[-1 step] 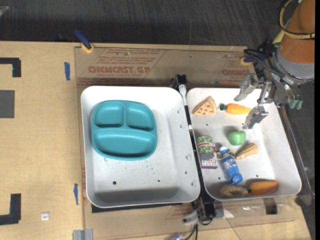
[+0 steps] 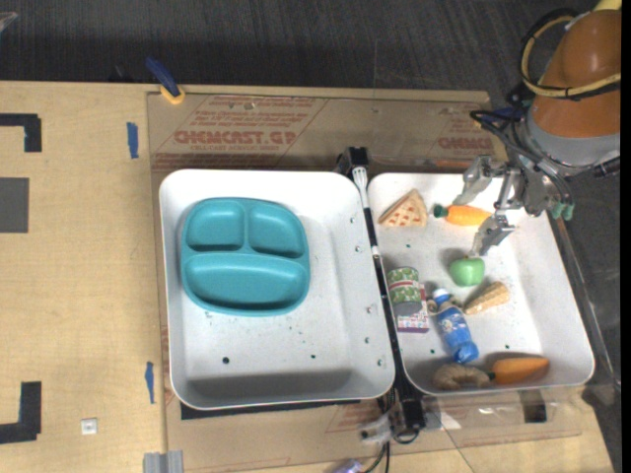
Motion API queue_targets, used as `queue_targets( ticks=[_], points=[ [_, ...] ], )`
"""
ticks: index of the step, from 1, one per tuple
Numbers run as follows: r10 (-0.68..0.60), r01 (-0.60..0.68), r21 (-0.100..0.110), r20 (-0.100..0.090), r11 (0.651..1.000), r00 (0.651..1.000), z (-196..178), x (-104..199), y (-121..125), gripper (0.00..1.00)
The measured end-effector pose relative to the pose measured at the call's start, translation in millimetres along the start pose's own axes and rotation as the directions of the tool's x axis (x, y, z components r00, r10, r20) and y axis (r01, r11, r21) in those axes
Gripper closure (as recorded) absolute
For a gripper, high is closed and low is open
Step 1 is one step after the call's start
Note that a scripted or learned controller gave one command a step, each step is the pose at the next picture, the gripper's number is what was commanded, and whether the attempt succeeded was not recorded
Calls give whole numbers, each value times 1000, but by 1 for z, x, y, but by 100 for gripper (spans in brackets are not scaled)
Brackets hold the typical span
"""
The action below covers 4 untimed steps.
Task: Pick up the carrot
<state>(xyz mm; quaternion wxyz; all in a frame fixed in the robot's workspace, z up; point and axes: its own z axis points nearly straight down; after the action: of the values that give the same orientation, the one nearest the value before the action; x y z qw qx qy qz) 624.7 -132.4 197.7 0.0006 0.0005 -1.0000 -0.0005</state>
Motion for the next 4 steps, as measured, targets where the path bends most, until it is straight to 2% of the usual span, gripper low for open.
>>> queue_targets(
  ticks=[1, 2, 3, 4],
  points=[
    [-89, 89, -1, 0, 996, 996, 103, -40, -13, 0],
    [101, -101, 0, 9, 995, 995, 109, -17, -43, 0],
    [99, -100, 2, 24, 995, 995, 94, -22, -42, 100],
    [-155, 155, 4, 13, 988, 988, 107, 26, -63, 100]
  ],
)
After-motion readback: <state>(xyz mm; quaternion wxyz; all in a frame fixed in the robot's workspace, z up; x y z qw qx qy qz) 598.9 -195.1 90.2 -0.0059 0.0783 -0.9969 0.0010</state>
